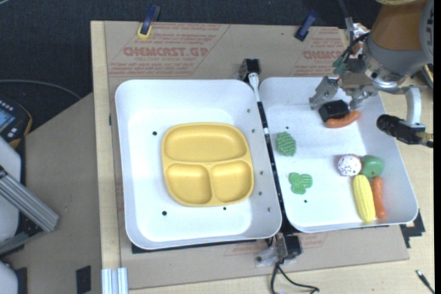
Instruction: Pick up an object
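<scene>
The gripper (335,107) hangs over the upper part of the right bin (303,213), near its 1 o'clock corner, and I cannot tell its state from this view. Directly under it, at its 5 o'clock side, lies an orange sausage (342,120), touching or almost touching the dark tip of the tool; whether it is gripped is not clear. In the same bin, toward 4 o'clock, a white speckled ball (349,165) sits beside a green round fruit (372,166), and below them a yellow corn cob (364,197) lies next to an orange carrot (377,196). Nearer the left wall of this bin are two green pieces (286,143), one above the other. The left bin (138,148) holds a yellow divided plate (207,163) in its centre.
</scene>
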